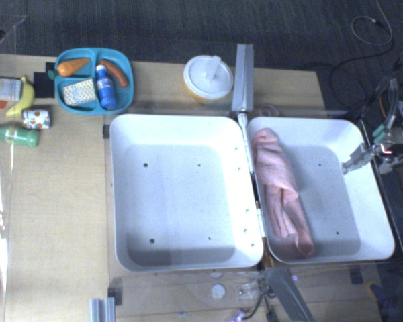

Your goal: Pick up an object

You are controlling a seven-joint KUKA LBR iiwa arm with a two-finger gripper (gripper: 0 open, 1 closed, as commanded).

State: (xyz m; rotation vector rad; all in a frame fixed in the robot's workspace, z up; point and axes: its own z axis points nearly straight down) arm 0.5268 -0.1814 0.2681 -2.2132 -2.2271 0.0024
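Observation:
A pink cloth (280,192) lies crumpled lengthwise in the right white bin (349,240), along its left wall, running from near the far left corner down to the near left corner. Beside it stands the left white bin (181,193), whose floor is bare.
On the bench at the far left, a blue divided tray (124,79) holds toy food. Nearby are a banana (21,98), a small can (35,119) and a green bottle (13,135). A white lidded cup (208,78) stands behind the bins. Cables and a grey bracket (359,157) sit at the right bin's right rim.

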